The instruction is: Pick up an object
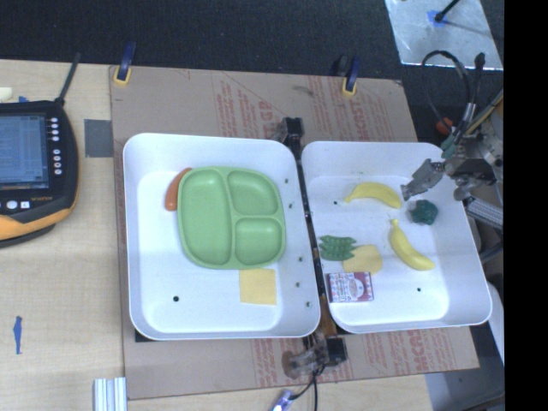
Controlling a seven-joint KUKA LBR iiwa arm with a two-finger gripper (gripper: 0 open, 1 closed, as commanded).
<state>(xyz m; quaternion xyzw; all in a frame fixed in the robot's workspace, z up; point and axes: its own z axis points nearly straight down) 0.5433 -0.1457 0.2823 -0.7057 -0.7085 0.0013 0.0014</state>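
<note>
Fingers (425, 181) hang spread and grasping nothing — a dark green object (423, 212) just below them, one banana (374, 194) to their left.

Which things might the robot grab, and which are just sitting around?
For the job: gripper, two bananas, dark green lump, leafy green toy, yellow piece, red packet, green tray, cheese slice, orange thing.

Lying about: tablet, blue clamps, cardboard.
</note>
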